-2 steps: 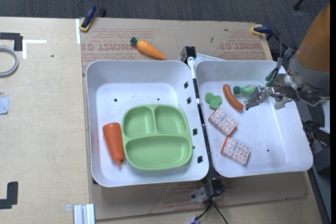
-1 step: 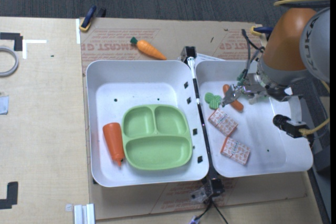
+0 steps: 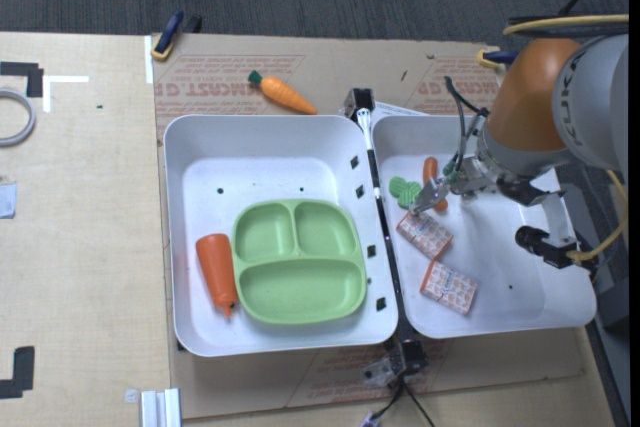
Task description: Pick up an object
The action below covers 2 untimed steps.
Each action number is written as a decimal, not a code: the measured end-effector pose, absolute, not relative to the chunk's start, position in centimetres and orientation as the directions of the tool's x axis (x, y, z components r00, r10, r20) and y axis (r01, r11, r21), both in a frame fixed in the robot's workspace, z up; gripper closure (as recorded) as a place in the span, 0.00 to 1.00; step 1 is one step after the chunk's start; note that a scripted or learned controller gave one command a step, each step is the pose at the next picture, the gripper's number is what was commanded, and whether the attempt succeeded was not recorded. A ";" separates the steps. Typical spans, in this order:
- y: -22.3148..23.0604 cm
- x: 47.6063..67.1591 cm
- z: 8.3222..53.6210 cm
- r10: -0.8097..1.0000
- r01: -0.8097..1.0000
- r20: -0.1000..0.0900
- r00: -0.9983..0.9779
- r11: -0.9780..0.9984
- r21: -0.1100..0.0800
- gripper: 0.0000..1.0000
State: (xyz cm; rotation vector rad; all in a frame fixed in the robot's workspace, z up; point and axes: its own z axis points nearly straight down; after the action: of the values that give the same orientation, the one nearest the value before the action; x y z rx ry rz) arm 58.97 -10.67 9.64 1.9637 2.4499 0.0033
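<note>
Overhead, two shallow white plastic bins sit side by side on a sheet of brown cardboard printed with red lettering. The left bin (image 3: pixel 190 165) holds a pale green plastic plate (image 3: pixel 298 261) divided into three compartments, two small ones at the far side and one long one at the near side. Just beside the plate's left edge lies an orange toy carrot (image 3: pixel 216 269), its length running from far to near, close to the bin's left wall.

The right bin (image 3: pixel 520 300) holds several small things. A small green leaf-shaped toy piece (image 3: pixel 404 189) lies near the far left corner, with a slim orange-red toy piece (image 3: pixel 430 170) just beside it. Nearer the camera lie two flat rectangular packets with a red and white pattern: the upper packet (image 3: pixel 425 233) sits close to the divider between the bins, and the lower packet (image 3: pixel 448 288) rests a little to its right and nearer.

The grey arm with the orange band (image 3: pixel 530 95) reaches in from the right and hangs over the right bin. Its two-finger gripper (image 3: pixel 438 198) is down among the green piece, the orange-red piece and the upper packet. Whether the claw is spread or clenched cannot be told, and nothing can be made out between its tips.

Outside the bins, a second orange toy carrot with a green top (image 3: pixel 283 93) lies on the cardboard beyond the left bin. A blue clamp (image 3: pixel 167 36) grips the cardboard's far left corner.
</note>
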 end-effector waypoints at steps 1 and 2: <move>-10.6 59.1 10.7 0.976 0.976 0.001 -0.216 0.216 0.007 1.00; -10.6 59.1 10.7 0.976 0.976 0.001 -0.216 0.216 0.007 0.00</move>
State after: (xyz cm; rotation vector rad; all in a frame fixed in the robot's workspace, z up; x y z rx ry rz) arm 59.10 -10.60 10.70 1.9642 2.4470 0.0091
